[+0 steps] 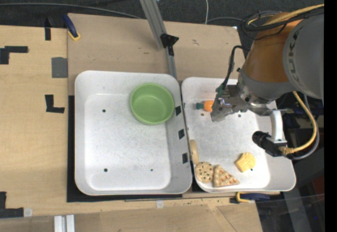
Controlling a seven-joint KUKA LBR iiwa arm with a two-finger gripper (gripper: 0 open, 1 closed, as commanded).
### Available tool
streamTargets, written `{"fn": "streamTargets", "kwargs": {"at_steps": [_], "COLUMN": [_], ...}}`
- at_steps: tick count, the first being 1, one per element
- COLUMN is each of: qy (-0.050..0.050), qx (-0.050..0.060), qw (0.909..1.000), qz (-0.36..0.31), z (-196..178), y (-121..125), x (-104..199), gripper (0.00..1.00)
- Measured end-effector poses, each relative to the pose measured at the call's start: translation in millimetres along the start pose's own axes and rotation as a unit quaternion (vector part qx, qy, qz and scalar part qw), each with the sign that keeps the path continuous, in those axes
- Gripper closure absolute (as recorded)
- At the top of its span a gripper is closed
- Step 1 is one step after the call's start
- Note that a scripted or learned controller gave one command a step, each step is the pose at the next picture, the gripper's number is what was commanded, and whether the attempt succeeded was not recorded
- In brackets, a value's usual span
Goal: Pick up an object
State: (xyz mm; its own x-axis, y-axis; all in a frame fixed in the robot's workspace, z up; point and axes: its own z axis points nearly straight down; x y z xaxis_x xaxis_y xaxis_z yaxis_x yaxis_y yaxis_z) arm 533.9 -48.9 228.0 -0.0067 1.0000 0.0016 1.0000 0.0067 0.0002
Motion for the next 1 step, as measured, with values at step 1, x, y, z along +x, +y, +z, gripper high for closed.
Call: {"fn": "streamTargets", "kwargs": {"at_steps": [1], "qy": [0.000], "qx": [0.000], "qw": [1.0000], "qz": [0.000], "z": [-8.4], "y": [26.7], "x": [40.7], "gripper": [1.00]}}
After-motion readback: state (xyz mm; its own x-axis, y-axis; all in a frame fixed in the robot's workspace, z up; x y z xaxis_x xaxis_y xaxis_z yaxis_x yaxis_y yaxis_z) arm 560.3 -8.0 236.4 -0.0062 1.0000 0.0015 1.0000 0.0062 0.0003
